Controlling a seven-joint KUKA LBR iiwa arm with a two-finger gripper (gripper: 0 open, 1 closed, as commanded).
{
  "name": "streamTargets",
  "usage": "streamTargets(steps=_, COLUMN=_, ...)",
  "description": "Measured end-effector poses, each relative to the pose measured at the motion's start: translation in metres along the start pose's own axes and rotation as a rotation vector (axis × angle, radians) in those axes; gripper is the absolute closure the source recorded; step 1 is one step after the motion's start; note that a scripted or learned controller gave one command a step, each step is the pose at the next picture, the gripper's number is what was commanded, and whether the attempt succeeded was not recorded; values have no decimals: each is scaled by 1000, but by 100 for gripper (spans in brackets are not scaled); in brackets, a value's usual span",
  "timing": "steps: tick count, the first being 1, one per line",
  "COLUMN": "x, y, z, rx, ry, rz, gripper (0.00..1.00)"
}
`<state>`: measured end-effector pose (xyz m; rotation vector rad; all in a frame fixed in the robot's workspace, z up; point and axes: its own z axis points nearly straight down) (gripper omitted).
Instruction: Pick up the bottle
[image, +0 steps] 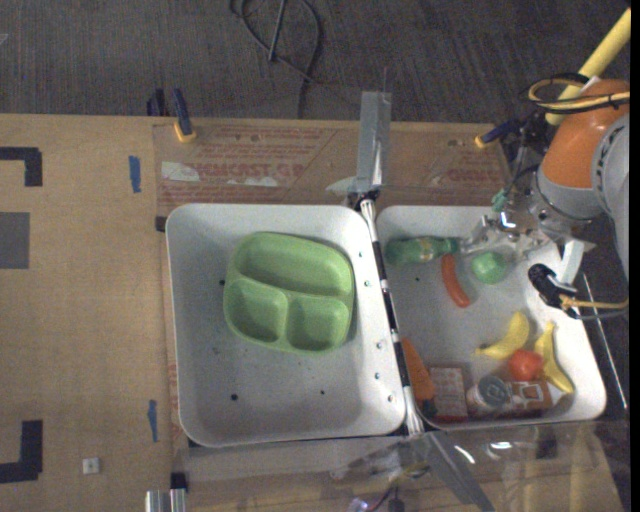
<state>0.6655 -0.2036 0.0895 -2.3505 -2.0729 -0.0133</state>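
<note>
A green bottle (418, 249) lies on its side at the far left corner of the right bin (590, 385), neck pointing right. My gripper (497, 232) hangs over the far part of that bin, just right of the bottle's neck and directly above a small green round fruit (488, 267). The metal of the gripper is tangled with cables, and nothing is visibly held in it. The grey arm with its orange band (578, 150) comes in from the upper right.
The right bin also holds a red pepper (455, 282), two bananas (510, 337), a tomato (525, 364), a brown jar (507, 396) on its side, a small box (449, 391) and a carrot (417, 369). A green divided plate (290, 291) lies in the left bin (200, 390).
</note>
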Motion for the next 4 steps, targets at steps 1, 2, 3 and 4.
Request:
streamTargets(steps=1, x=-1, y=2, z=-11, rx=-8, ry=-10, rz=-4, gripper=100)
streamTargets(steps=2, x=35, y=-24, z=1, rx=-8, ry=-12, rz=211, gripper=100)
streamTargets(steps=3, x=35, y=-25, z=2, rx=-4, ry=-12, rz=211, gripper=0)
streamTargets(steps=4, x=-4, y=-61, z=0, rx=-7, ry=-5, rz=280, gripper=0)
